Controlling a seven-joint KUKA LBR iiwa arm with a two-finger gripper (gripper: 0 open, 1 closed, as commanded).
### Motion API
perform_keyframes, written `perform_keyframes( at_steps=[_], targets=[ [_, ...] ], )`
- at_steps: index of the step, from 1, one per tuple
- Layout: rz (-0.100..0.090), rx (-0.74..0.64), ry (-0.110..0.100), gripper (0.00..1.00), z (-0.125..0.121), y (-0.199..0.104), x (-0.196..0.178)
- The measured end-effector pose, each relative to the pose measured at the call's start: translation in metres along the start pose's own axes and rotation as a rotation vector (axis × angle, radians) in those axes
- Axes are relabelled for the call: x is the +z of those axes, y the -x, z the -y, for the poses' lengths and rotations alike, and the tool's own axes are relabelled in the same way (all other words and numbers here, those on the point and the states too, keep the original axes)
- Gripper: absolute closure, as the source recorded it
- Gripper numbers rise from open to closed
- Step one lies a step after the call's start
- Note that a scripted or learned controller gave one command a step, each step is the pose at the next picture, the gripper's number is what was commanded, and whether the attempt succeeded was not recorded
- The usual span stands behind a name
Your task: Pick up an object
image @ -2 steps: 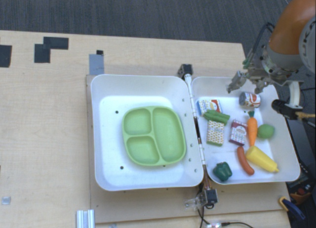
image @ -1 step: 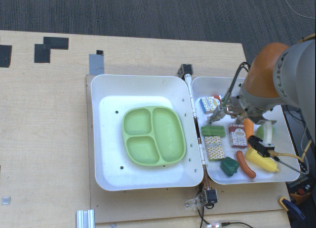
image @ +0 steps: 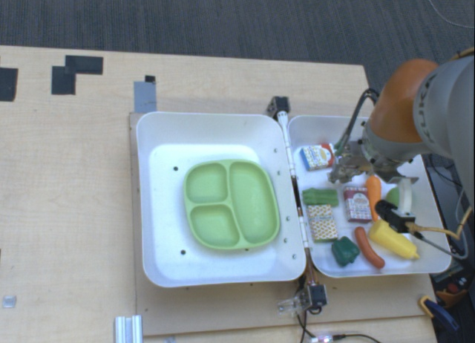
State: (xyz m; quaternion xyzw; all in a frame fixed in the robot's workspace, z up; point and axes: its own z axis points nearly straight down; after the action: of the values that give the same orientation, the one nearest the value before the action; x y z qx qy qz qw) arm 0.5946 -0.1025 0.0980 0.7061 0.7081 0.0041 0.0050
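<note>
A light wooden bench [image: 67,208] seen from above at a slant carries two shallow white bins side by side. The left bin [image: 159,185] holds a pale green divided plate [image: 231,205] with three compartments, lying flat near the bin's middle.

The right bin [image: 438,260] holds a scatter of small toy food items. Near its far left corner lies a small blue and white carton [image: 317,157]. Along the left edge sit a green flat piece [image: 320,196], then a tan patterned packet [image: 322,223], then a dark green pepper-like piece [image: 344,251] toward the near edge. Around the bin's middle lie a small red and white packet [image: 358,205], an orange carrot [image: 373,188] and, nearer the front, a red sausage [image: 369,248]. A yellow pepper-like toy [image: 394,240] lies by the near right corner, with a white and green piece [image: 401,195] beyond it toward the right edge.

The grey arm with its orange band [image: 401,104] comes in over the far right of this bin. Its gripper [image: 347,167] hangs low between the blue carton and the red packet. Its fingers are too dark and crowded to tell how far apart they stand, and nothing can be seen held between them.
</note>
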Motion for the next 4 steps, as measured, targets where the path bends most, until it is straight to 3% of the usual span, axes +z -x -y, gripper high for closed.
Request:
perform_keyframes(
  at_steps=[1, 2, 3, 4],
  targets=[
    [0.000, 0.000, 0.000, 0.00, 0.000, 0.000, 0.000],
    [0.000, -0.002, 0.003, 1.00, -0.001, -0.001, -0.011],
    [0.000, 0.000, -0.009, 1.00, -0.019, 0.067, -0.007],
    [0.000, 0.000, -0.009, 0.00, -0.019, 0.067, -0.006]
  ],
)
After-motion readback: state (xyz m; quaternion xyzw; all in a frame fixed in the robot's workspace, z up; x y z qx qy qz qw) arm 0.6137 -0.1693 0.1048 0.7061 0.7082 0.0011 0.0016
